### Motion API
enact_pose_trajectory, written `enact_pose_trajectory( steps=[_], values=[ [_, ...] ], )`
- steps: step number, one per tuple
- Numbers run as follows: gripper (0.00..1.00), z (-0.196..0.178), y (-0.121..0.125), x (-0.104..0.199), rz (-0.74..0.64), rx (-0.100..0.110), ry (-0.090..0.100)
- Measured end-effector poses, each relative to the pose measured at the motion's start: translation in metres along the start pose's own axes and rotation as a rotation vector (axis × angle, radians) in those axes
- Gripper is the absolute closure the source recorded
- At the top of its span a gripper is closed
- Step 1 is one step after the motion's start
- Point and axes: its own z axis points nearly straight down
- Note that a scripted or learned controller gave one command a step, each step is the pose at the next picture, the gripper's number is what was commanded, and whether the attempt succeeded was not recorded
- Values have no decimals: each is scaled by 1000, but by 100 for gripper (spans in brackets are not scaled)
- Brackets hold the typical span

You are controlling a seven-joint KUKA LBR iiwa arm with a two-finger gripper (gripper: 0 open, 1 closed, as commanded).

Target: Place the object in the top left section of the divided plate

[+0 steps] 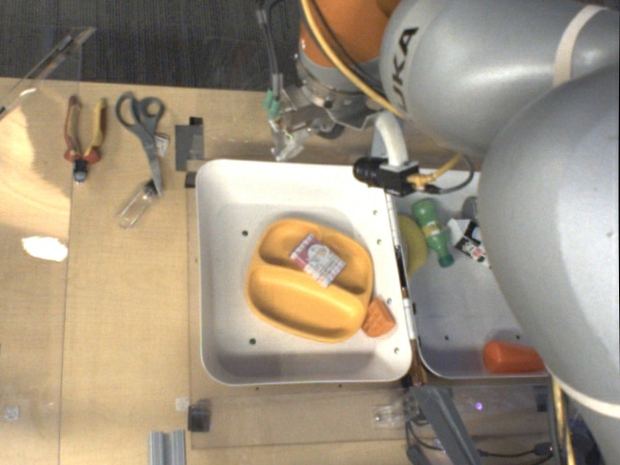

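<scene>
A yellow divided plate (pixel 291 303) lies in the middle of the left white bin (pixel 223 260). A small flat packet with a red and white label (pixel 318 260) rests on the plate's upper part, near the ridge between its upper sections. My gripper (pixel 284 143) hangs over the far rim of the left bin, above and to the left of the plate and apart from the packet. An orange wedge-shaped piece (pixel 379 319) lies in the bin against the plate's lower right edge.
The right bin (pixel 455 347) holds a green bottle (pixel 434 229), a yellow-green item (pixel 411 247), a small black and white piece (pixel 472 244) and an orange object (pixel 511 357). Scissors (pixel 145 129), pliers (pixel 82 139) and a black block (pixel 189 143) lie on the bench at left.
</scene>
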Motion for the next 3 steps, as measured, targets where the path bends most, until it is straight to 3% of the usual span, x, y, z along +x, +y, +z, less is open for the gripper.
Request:
enact_pose_trajectory(
  steps=[1, 2, 3],
  values=[
    [100, -25, 19, 40, -64, -1, 0],
    [100, -35, 19, 40, -54, 0, 0],
    [100, 12, 18, 38, -176, 0, 0]
  ],
)
